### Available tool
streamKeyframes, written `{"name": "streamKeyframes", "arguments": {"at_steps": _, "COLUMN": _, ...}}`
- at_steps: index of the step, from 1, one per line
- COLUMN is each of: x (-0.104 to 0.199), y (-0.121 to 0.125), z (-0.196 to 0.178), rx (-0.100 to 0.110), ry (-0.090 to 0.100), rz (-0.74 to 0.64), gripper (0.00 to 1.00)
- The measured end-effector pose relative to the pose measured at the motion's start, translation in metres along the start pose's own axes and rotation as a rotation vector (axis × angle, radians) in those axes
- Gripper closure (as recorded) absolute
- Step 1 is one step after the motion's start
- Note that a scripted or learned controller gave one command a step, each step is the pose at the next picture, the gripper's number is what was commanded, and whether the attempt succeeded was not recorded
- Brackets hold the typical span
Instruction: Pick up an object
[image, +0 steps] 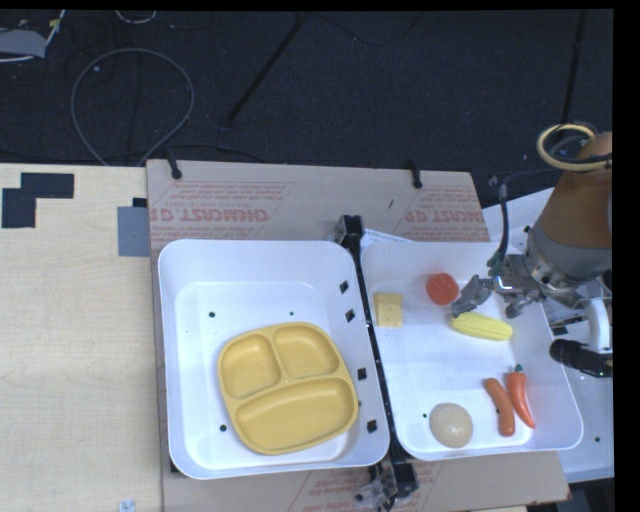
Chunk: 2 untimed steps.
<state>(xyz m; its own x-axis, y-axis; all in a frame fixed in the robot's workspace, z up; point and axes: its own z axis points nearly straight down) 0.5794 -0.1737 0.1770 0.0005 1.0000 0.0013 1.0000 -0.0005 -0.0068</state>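
We log the bench first: a pale wood-grain tabletop (70, 340) on the left carries dark square markers, and a sheet of brown cardboard (300, 205) with red printing lies under two shallow white bins. Behind the bench the floor is dark carpet with thin black cables looping across it.

The left bin (200, 275) holds a yellow divided plate (287, 386), lying flat with its three compartments facing up. A black strip with clips runs along the seam between the two bins.

The right bin (420, 345) holds the loose items. We note a yellow block (388, 310) near the seam, a red tomato (442, 289) further right, a yellow corn cob (481, 326) lying on its side below and right of the tomato, two orange carrots (510, 401) side by side near the right wall, and a pale egg-shaped ball (451, 424) near the front edge.

The arm enters from the right, its orange band visible above the wrist. The gripper (478, 293) sits low over the right bin, just right of the tomato and directly above the corn cob in this view. One grey finger (470, 294) points toward the tomato; we cannot tell whether the claw is spread or pressed together, and nothing is seen between its tips
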Motion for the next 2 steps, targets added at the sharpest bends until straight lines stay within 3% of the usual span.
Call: {"name": "streamKeyframes", "arguments": {"at_steps": 2, "x": -0.004, "y": 0.001, "z": 0.089, "rx": -0.008, "ry": -0.004, "rz": 0.001, "gripper": 0.00}}
